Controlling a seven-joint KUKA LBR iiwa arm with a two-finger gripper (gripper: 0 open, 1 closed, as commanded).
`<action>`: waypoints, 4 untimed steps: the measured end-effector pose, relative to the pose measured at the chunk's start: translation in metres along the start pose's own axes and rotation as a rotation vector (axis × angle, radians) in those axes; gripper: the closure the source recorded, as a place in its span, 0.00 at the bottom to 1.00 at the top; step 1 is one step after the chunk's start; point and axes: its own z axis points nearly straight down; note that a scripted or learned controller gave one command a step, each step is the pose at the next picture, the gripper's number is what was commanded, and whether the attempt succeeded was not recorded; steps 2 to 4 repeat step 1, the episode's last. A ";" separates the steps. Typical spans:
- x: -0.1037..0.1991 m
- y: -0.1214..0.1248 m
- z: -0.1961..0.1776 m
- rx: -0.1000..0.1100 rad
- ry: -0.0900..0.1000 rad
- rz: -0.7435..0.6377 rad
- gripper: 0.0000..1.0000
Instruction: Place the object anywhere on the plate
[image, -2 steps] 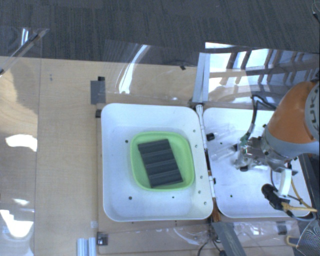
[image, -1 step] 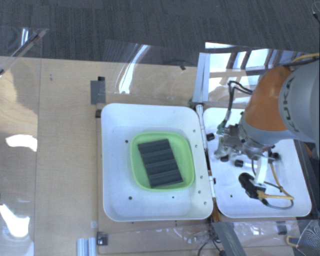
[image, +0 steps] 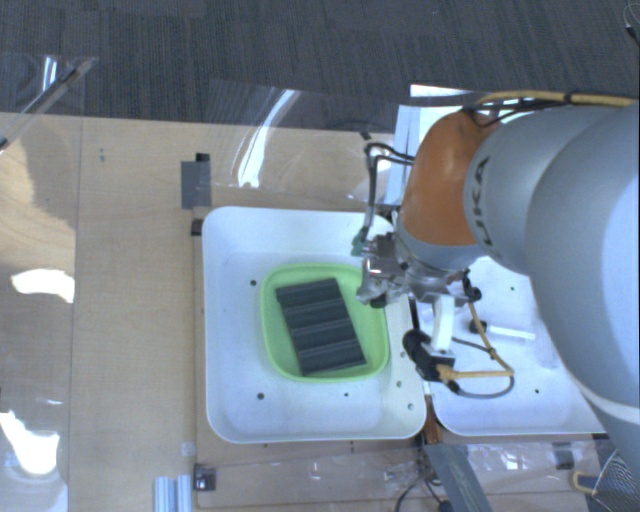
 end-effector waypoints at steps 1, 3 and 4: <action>0.000 0.000 0.000 0.000 0.000 0.000 0.00; 0.000 0.000 0.000 0.000 0.000 0.000 0.00; 0.000 0.000 0.000 0.000 0.000 0.000 0.00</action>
